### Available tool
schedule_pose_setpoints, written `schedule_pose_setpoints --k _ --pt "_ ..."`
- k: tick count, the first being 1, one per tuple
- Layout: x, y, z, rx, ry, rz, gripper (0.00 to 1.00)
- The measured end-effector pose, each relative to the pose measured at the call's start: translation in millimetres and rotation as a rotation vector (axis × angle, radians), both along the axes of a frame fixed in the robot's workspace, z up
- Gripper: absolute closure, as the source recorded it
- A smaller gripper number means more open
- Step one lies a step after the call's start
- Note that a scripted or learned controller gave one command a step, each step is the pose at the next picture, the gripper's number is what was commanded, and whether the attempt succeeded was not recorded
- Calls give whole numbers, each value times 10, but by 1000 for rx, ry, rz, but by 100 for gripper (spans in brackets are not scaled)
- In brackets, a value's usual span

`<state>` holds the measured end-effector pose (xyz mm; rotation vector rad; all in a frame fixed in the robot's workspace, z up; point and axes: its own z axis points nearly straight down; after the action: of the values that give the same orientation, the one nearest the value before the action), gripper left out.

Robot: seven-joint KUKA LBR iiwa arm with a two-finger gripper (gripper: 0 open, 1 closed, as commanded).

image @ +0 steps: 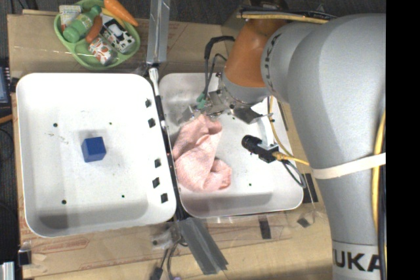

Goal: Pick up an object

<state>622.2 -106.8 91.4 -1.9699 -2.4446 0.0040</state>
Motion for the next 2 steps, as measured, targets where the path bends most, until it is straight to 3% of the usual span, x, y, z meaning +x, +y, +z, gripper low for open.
schedule_pose_setpoints --k 1,2 --pt "1 -7 104 -1 1 3 100" --pt "1 -5 102 -1 2 3 0"
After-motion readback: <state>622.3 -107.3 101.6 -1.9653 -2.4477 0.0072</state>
